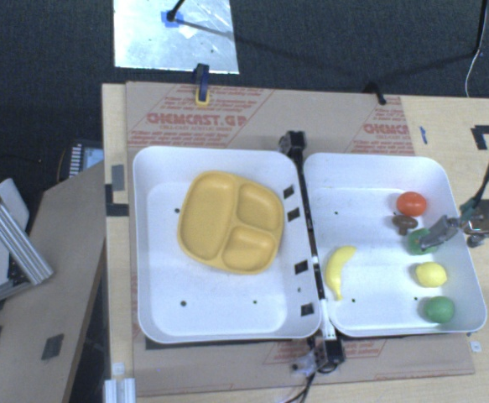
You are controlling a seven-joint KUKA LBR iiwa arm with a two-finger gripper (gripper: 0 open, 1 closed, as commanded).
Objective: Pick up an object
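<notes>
- Your gripper (431, 235) sits low at the right bin's (370, 175) right side, over a green ball (415, 243); you cannot tell how its jaws stand.
- Just beside it lie a tomato (411, 202), a brown piece (406, 222), a lemon (430, 274) and a second green ball (437, 309).
- A banana (338, 269) lies near the divider.
- The left bin (156, 309) holds 1 yellow tray (229, 222).

Orange tomato (411, 202): round, orange-red, at about 1 o'clock in the right bin (370, 175).
Brown piece (406, 222): small, dark, lumpy, touching the tomato's 6 o'clock side.
Green item (416, 243): round, partly covered, at 6 o'clock of the brown piece.
Lemon (430, 274): yellow, oval, at about 4 o'clock in the bin.
Lime (437, 309): green, round, near the 5 o'clock corner.
Banana (338, 268): yellow, curved, lying flat at the bin's 8 o'clock side.
</notes>
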